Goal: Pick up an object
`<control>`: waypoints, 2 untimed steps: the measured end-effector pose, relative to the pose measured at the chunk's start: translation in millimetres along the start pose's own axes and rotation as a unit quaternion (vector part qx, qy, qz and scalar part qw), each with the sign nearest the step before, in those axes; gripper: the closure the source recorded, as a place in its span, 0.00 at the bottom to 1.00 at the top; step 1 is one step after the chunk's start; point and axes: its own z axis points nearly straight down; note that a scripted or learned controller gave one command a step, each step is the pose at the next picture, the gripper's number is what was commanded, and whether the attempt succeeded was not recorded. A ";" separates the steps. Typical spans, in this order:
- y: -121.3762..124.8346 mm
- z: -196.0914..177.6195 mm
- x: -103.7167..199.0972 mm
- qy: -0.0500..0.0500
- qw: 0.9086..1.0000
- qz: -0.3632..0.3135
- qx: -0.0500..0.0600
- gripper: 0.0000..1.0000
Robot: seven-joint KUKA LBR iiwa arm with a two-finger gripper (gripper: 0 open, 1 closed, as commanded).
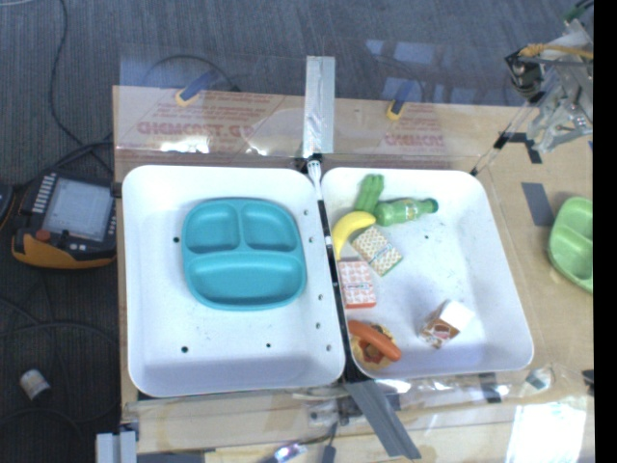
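Objects for picking lie in the white bin (482, 258) on your view's right: a green plastic bottle (405, 208), a yellow banana (350, 228) just beside it, and a small white-and-brown carton (445, 324) well apart. The other white bin (154, 336) holds a teal divided plate (243, 254). Your gripper (551, 95) hangs beyond the desk's (549, 287) far right corner; you cannot tell how far open it is.

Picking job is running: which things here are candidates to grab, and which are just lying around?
Candidates, all in the right bin:
green bottle
banana
patterned packet
pink packet
hot dog
small carton

Lying about:
blue tray, left bin
handheld controller
green object
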 end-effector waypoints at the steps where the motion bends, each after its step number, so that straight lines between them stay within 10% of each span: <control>1: -0.8 -8.5 0.4 -0.003 1.000 -0.002 -0.002 1.00; 2: -1.9 -16.8 0.9 -0.006 1.000 -0.005 -0.003 1.00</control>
